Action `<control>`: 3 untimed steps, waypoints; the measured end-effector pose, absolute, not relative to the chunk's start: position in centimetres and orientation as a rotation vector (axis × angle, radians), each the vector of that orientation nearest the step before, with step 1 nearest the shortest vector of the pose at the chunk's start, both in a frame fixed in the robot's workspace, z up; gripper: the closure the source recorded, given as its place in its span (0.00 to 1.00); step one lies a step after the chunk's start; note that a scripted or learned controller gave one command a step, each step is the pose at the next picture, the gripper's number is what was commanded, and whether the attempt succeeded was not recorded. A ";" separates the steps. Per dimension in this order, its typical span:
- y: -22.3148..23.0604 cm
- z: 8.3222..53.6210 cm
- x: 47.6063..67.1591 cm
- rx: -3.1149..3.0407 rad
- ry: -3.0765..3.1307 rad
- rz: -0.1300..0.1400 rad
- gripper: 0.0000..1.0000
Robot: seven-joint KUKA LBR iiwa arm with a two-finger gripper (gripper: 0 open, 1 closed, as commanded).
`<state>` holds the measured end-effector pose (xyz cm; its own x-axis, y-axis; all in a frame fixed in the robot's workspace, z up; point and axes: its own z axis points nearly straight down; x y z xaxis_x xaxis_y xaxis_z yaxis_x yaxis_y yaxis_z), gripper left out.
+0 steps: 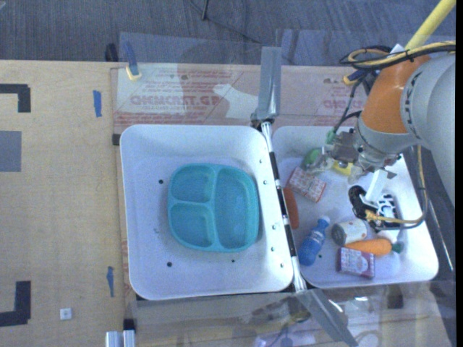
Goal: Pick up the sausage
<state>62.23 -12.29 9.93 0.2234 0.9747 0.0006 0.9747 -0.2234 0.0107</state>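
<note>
Starting at the near edge, at six o'clock, the left bin (pixel 145 266) has a smooth white floor with much free room around a teal plate (pixel 214 207). This plate is of matte plastic, with rounded corners and three compartments, and it lies flat in the middle of the bin.

At about four o'clock, the right bin (pixel 423 262) is crowded. Near its front rim lie a small purple packet (pixel 355 262) and an orange carrot (pixel 369 247), just beside each other. A blue bottle (pixel 312 241) is tilted toward the wall between the bins, and a small white cylinder (pixel 350 230) is next to it.

The sausage (pixel 291 207) is a thin reddish stick. It lies along the left wall of the right bin, touching or almost touching that wall, so there is little room on that side.

Farther, at two o'clock, a red and white box (pixel 307 184) lies flat. The gripper (pixel 329 157) is low over the far corner of the right bin, among small green and yellow things. I cannot tell if the claw is released or clenched, and it is well apart from the sausage.
</note>
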 end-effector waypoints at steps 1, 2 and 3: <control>-10.4 9.3 61.9 2.563 1.795 0.016 0.00; -10.4 9.3 61.9 2.563 1.795 0.016 0.00; -12.5 9.3 57.3 2.532 1.840 0.025 0.00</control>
<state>57.25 -12.45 9.33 0.3089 0.9511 0.0058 0.9509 -0.3090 0.0188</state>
